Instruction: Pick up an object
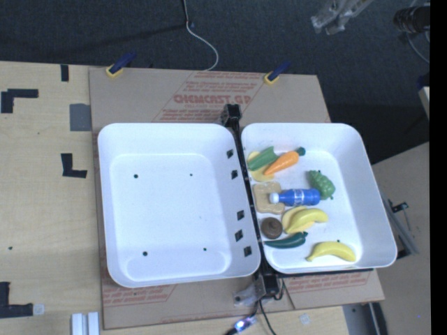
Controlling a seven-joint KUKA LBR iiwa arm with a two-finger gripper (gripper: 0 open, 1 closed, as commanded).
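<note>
The right bin (363,159) holds several toy foods: an orange carrot (281,162), a green vegetable (262,158) beside it, a knobbly green piece (322,183), a blue bottle (297,197) lying on its side, a tan slice (265,195), a brown disc (271,227), a dark green pepper (285,241) and two yellow bananas (305,218) (331,252). My gripper (334,16) hangs high over the dark floor beyond the bench's far right corner, well away from the bins and blurred. Nothing shows in it.
The left bin (112,187) sits beside the right one on a cardboard sheet (202,100). A white cable (199,37) runs across the floor at the back. Clamps (120,63) (277,70) mark the cardboard's far corners.
</note>
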